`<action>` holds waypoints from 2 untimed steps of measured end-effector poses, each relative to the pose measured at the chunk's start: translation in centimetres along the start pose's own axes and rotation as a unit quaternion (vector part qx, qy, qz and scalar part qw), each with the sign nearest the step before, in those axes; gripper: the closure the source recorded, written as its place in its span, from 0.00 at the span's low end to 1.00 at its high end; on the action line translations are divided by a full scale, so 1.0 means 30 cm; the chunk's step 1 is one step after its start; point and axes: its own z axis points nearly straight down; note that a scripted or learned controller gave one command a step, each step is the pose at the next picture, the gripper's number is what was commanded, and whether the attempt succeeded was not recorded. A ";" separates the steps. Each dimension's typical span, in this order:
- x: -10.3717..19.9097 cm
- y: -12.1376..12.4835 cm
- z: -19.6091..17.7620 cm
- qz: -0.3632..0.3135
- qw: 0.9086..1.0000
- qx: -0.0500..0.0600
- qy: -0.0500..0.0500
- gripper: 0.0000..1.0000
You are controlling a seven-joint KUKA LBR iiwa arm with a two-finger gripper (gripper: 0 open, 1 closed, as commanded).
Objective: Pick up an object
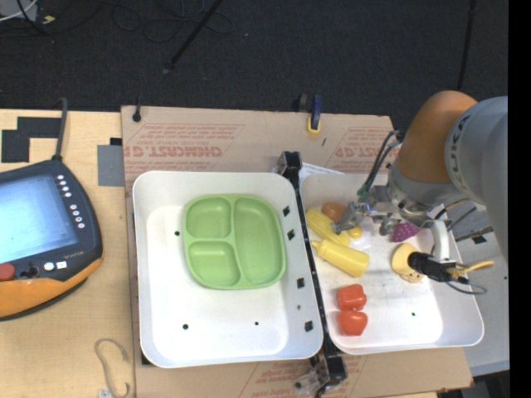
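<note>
Red pepper [352,308] at front, arm bent low over right bin [465,326], gripper [372,214] state unclear.

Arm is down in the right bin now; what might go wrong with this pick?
The gripper sits among crowded items: the yellow bottle, a small orange piece and a purple toy. It may nudge neighbours or close on two at once. The rounded bottle may slip out.
</note>
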 end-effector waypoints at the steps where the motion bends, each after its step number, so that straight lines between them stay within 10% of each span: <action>1: 0.002 0.020 0.049 0.000 1.000 -0.009 -0.002 0.00; 2: -0.001 0.033 0.005 0.001 1.000 -0.017 -0.003 1.00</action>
